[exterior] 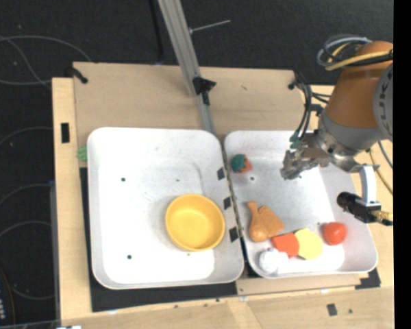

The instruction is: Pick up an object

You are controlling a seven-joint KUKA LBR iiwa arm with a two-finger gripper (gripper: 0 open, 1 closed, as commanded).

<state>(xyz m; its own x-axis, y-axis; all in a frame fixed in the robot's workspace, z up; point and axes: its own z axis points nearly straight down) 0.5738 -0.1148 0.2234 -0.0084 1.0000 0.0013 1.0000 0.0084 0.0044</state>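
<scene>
Hovering over the right bin [370, 252], gripper [292, 168] state unclear, well apart from the clustered toys [294, 242], risking an empty or crowded grab.

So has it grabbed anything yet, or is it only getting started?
Nothing looks picked up yet. The claw hangs over the right white bin, above bare floor, with no object seen in it. The toys lie in that bin: a small green-and-orange ball, a tan pear-shaped piece, a red ball. The round yellow bowl sits in the left white bin. The whole grab remains.
</scene>
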